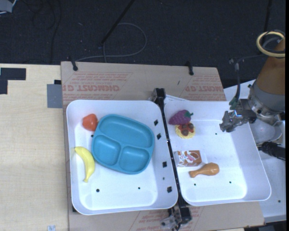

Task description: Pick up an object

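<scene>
The camera view looks down on two shallow white bins side by side on a cardboard-covered bench. The left bin [79, 186] holds a blue divided plate [123, 144] near its middle, an orange-red tomato-like toy [90, 122] just beside the plate's upper-left edge, and a yellow banana [86, 162] lying along the plate's lower-left side, close to the bin's left wall. The right bin [245, 186] holds four small things, all in its left half: a purple bunch of grapes [180, 116] near the top, a small yellow and red toy [185, 130] touching the grapes just below them, a flat printed packet [188, 157] farther down, and a tan chicken drumstick [205, 170] just beside the packet's lower-right corner. The grey arm reaches in from the right, its orange band [272, 73] showing above the wrist. The gripper [229, 121] sits at the upper right part of the right bin, well apart from the grapes and the other toys, over bare white bin floor. Nothing is seen between its fingers; how far open they stand is too dark and small to tell. Every object lies on its bin floor, none lifted.
</scene>
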Controlling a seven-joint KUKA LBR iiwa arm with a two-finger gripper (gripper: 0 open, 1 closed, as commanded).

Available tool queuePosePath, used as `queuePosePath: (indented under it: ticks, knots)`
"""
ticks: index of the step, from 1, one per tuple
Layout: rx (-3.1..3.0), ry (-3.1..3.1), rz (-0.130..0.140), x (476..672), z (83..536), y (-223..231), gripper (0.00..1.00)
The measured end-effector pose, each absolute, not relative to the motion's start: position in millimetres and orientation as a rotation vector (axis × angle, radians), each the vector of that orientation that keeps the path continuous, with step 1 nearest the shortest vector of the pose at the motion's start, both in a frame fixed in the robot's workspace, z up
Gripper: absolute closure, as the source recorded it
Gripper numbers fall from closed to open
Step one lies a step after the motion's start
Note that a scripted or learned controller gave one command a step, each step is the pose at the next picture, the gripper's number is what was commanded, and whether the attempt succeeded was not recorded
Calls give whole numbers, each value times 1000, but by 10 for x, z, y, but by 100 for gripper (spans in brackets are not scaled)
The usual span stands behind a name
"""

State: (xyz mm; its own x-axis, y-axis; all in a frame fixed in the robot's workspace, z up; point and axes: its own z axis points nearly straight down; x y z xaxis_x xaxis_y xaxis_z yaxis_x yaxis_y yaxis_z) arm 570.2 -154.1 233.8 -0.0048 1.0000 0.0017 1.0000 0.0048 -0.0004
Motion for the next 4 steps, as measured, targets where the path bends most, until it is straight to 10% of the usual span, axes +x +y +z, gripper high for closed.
queuePosePath:
  ticks: [4]
  knots:
    - [-2215, -2224, 0, 6079, 2524, 528, 100]
